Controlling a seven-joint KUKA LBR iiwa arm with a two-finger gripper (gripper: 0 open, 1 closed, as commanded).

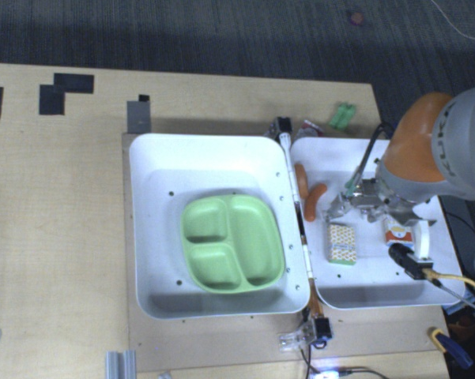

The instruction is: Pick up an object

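Observation:
My gripper [349, 204] hangs low in the right bin [379, 287], near its middle, with the grey arm and orange band rising to the right. Just below it a small checkered packet [342, 243] with a green edge lies flat on the bin floor. Two orange-red sausages [302, 181] [314, 201] lie to the left of the gripper, by the bin's left wall. A small orange and white packet [397, 234] sits to the gripper's lower right, partly under the wrist. Nothing shows between the gripper's tips.
The left bin [154, 212] holds a green divided plate [231, 242]. A green item [341, 117] lies on the bench behind the right bin. A ridge separates the two bins.

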